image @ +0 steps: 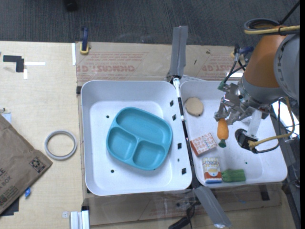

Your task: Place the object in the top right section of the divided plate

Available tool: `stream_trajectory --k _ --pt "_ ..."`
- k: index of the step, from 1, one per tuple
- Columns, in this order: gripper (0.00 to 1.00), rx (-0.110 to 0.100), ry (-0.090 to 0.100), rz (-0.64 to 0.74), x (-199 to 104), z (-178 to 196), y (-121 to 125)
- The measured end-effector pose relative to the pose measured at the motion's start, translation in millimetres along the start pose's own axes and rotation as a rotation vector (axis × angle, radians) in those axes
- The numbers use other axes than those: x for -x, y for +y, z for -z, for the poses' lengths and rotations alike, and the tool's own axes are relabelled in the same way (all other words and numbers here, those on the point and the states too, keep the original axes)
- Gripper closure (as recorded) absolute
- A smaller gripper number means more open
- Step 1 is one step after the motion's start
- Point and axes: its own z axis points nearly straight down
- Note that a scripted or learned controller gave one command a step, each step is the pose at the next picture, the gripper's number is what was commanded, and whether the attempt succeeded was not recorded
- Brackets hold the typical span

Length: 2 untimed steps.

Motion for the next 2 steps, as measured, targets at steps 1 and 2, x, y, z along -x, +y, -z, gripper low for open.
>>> stream_trajectory --k 1,2 --pt "1.00 0.002 0.001 0.123 -93 71 -53" --pt "1.00 0.003 0.001 0.279 -144 114 -150"
